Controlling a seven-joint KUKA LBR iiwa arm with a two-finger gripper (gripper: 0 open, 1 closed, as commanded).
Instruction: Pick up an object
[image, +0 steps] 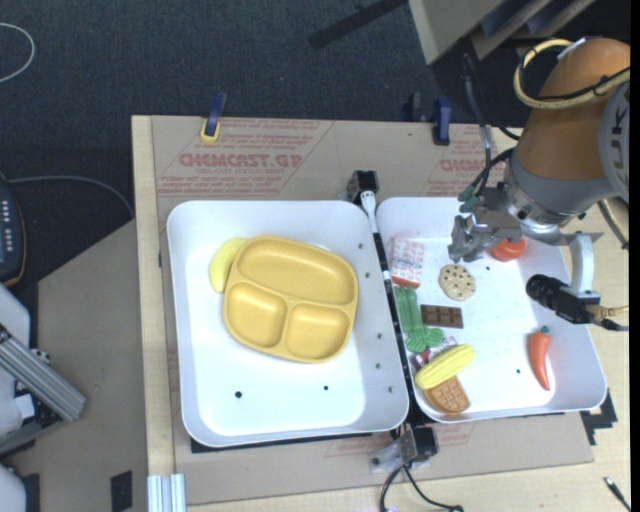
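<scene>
My gripper (468, 243) hangs over the upper middle of the right bin (585, 385). A round tan cookie with dark chips (458, 281) lies just below it, apart from it. A red round item (509, 250) sits right beside the gripper on its right, partly hidden by the wrist. Nothing shows as held.
Also in the right bin are a white and red packet (405, 257), a green piece (408, 308), a brown chocolate bar (442, 317), a yellow corn cob (445, 364) over a brown waffle (449, 398), and an orange carrot (540, 358). The left bin (200, 390) holds a yellow divided plate (290, 297) over a yellow piece (224, 263).
</scene>
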